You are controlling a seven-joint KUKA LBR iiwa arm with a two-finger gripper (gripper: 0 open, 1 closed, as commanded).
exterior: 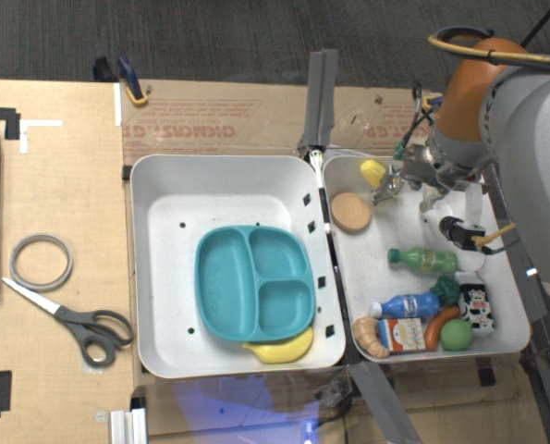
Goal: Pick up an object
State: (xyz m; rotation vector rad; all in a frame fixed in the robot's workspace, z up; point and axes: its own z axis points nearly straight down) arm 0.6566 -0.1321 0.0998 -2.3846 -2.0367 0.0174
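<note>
Dark carpet lies behind a pale wooden bench (53,211) bearing two shallow white bins side by side. Left bin (154,248): holds a teal divided plate (254,283) with a yellow banana (282,348) tucked under its near edge. Right bin (367,276): holds the small goods. Arm (524,174): grey with an orange band, entering from the right, its gripper (413,181) low over the bin's far end; whether the jaws are open or shut cannot be told from this angle. Nearest candidates: a round tan cookie-like disc (351,212) and a small yellow piece (372,171), just beside the gripper. Further forward: green bottle (424,261), blue bottle (406,304), green ball (456,335). The disc looks light, stiff and flat, probably best pinched across its rim; the bottles are likely smooth and apt to roll. Outside the bins: scissors (76,320) and a tape roll (42,261).
</note>
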